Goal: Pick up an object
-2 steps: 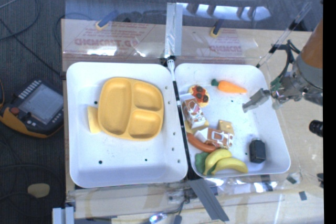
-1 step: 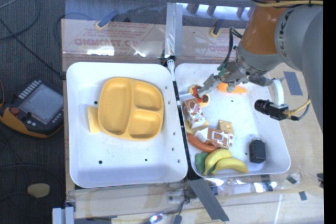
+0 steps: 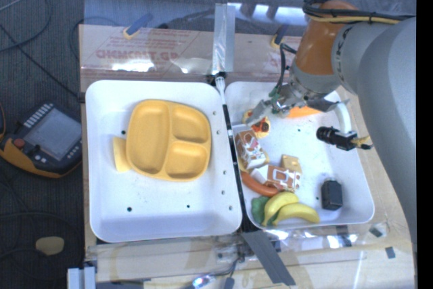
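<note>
Bananas (image 3: 289, 209) lie at the right bin's (image 3: 352, 203) near edge: light, stiff plastic toys by the look, smooth and curved, best pinched across the middle. Gripper (image 3: 274, 105) sits low at the bin's far left among small packets (image 3: 252, 147); jaws' opening cannot be told, nothing visibly held. Yellow tray (image 3: 168, 139) fills the left bin (image 3: 108, 206).

Fixed overhead camera, seemingly slanted, views both bins (image 3: 162, 230).
</note>
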Action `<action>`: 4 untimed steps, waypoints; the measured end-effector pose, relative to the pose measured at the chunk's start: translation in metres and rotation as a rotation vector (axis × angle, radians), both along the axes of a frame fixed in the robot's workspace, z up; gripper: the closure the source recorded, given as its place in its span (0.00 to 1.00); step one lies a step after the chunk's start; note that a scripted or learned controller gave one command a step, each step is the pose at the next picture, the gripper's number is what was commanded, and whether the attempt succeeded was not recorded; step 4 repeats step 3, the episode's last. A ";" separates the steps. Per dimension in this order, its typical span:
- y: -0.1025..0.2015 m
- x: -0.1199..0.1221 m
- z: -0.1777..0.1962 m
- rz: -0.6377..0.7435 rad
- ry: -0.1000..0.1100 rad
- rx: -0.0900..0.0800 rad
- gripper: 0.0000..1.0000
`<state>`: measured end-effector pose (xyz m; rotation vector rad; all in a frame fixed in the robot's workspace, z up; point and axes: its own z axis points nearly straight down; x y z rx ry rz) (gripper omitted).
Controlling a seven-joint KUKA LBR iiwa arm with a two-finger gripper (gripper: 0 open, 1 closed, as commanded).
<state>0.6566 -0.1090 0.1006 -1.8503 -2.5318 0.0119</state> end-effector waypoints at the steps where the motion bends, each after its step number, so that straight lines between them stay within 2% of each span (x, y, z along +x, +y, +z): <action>1: 0.000 0.001 0.007 0.001 0.003 0.000 1.00; 2: 0.069 0.000 0.079 -0.007 -0.004 0.002 1.00; 3: 0.145 0.011 0.079 -0.057 -0.003 0.001 1.00; 4: 0.145 0.011 0.079 -0.057 -0.003 0.001 1.00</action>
